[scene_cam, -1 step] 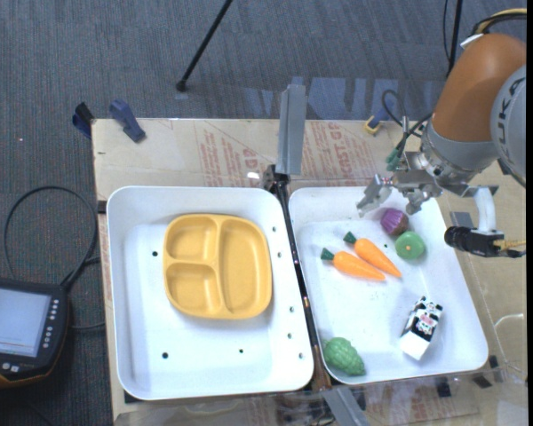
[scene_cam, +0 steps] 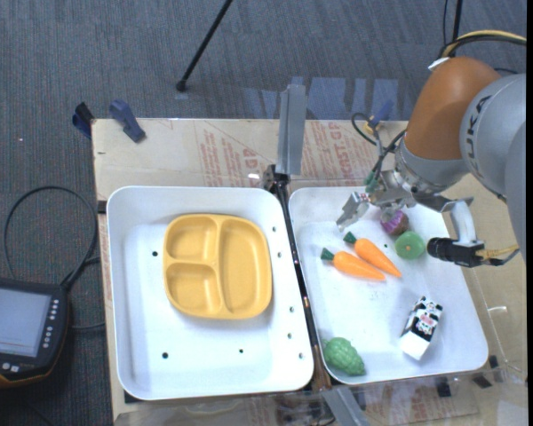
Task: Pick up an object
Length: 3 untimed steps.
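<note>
My gripper [scene_cam: 374, 208] hangs over the back of the right bin [scene_cam: 453, 362], open, with nothing between its fingers. One finger [scene_cam: 351, 211] points down toward the leafy ends of two orange carrots [scene_cam: 366, 260] lying side by side. A small purple object [scene_cam: 393, 223] sits just under the other finger, partly hidden by it. Beside it to the right lies a round green object [scene_cam: 409, 245]. A black-and-white cow-patterned carton [scene_cam: 421, 327] lies at the front right of the bin. At the bin's front left corner is a bumpy green object [scene_cam: 345, 355].
The left bin [scene_cam: 133, 327] holds a yellow divided plate [scene_cam: 218, 264]. A grey upright post [scene_cam: 290, 136] stands behind the seam between the bins. The grey arm with its orange band [scene_cam: 449, 105] reaches in from the right. A pendant [scene_cam: 18, 322] lies on the floor at left.
</note>
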### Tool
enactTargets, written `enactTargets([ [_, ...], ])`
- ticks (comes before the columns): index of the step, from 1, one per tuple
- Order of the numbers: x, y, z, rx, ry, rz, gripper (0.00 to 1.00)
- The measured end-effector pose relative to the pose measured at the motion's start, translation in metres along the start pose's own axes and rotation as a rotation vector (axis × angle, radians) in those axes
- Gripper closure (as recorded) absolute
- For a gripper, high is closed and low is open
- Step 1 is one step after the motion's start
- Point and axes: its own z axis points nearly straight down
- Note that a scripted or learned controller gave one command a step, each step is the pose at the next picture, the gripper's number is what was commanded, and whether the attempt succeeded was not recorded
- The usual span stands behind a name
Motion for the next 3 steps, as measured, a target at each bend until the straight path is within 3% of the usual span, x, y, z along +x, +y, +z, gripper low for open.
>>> enactTargets([
  [1,-0.014,-0.070,0.078,-0.001,0.001,-0.160,0.00],
  [2,-0.017,-0.070,0.070,0.001,0.004,-0.152,1.00],
  [3,0.024,-0.039,-0.038,-0.012,-0.004,-0.075,1.00],
])
